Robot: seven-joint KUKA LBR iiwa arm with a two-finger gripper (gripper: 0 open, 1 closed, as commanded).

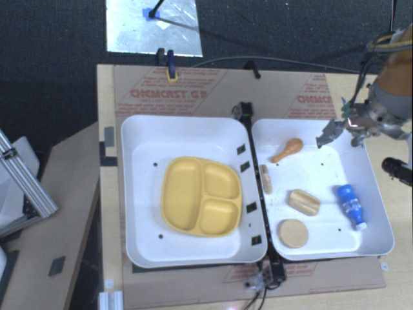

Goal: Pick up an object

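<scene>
A grey robot arm with an orange band [395, 76] reached in from the right over a bench carrying two shallow white plastic bins side by side, its two-finger gripper [341, 133] hanging above the far right corner of the right-hand bin [374, 186]. The two dark fingers stood spread apart with nothing between them. Below and to the left of the gripper, near the far wall of that bin, lay a tan wooden drumstick-shaped toy [288, 150], tilted with its rounded end pointing up and to the right. A small tan cylindrical peg [265, 179] rested along the bin's left wall, close to the divide between the bins. Nearer the middle sat a pale brown bread-roll-shaped block [304, 202], and just in front of it, toward the near edge, a flat round beige disc [293, 233]. A blue plastic bottle with a white cap [351, 206] lay on its side toward the right wall, well apart from the gripper. The left-hand bin [148, 141] held a yellow plastic tray with three compartments [201, 196], placed roughly at its centre. Both bins sat on a brown cardboard sheet with red lettering [169, 93], and a shiny metal plate [152, 16] lay on the dark floor beyond the bench.
</scene>
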